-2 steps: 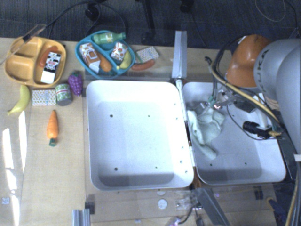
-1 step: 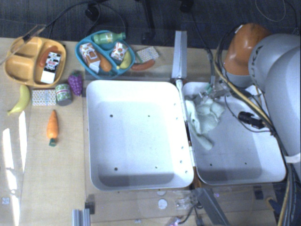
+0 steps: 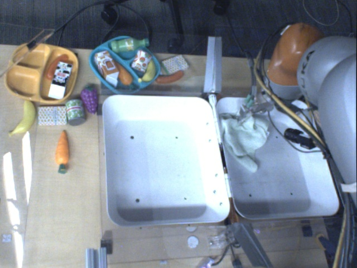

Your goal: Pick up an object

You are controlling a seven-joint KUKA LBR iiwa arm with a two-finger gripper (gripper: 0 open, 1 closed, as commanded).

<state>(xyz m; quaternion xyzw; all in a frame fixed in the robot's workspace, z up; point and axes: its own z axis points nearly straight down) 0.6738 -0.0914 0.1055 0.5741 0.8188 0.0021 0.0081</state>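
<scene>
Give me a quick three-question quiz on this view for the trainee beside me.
1. True or false: the pale cloth lies in the right bin.
2. Where does the carrot lie? A) in the left bin B) on the bench left of both bins C) in the yellow tray
3. Fill in: the gripper is over the ____ end of the cloth, near the bin's far wall.

Key: 1 true. 2 B. 3 far (upper); whether its fingers have the cloth cannot be told from this view.
</scene>
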